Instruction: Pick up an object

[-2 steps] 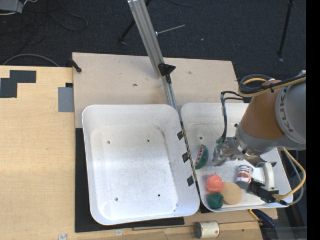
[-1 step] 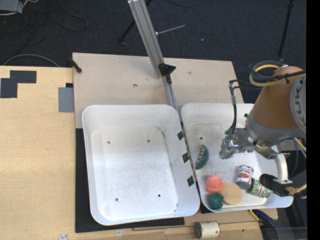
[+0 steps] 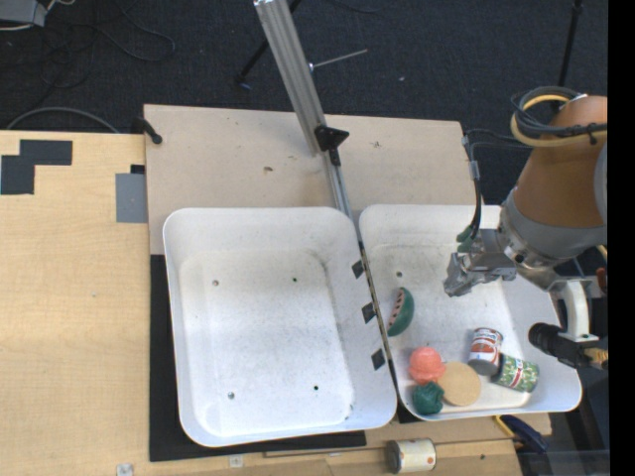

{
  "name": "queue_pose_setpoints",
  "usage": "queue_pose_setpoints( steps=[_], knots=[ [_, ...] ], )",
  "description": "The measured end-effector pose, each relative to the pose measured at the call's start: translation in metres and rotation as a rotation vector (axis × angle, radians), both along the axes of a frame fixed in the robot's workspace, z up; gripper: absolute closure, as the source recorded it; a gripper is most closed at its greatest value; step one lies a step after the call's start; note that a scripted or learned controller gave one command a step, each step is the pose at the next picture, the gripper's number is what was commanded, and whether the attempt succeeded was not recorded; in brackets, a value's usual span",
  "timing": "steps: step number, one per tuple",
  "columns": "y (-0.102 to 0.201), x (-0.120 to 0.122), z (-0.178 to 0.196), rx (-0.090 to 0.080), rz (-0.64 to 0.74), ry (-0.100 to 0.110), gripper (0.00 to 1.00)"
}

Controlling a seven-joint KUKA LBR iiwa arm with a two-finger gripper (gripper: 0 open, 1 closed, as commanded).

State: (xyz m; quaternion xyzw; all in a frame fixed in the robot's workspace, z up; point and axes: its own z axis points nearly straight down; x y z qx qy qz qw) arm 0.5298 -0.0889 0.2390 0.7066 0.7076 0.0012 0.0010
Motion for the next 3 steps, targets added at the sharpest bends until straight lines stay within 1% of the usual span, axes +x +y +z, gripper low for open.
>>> queue_pose_setpoints(
  steps=[1, 2, 3],
  knots=[
    [-0.001, 0.001, 0.052, 0.0, -0.001, 0.001, 1.0],
    [0.038, 0.01, 0.041, 0.001, 0.002, 0.008, 1.0],
    [0.081, 0.018, 0.035, 0.001, 0.002, 0.008, 1.0]
  ],
)
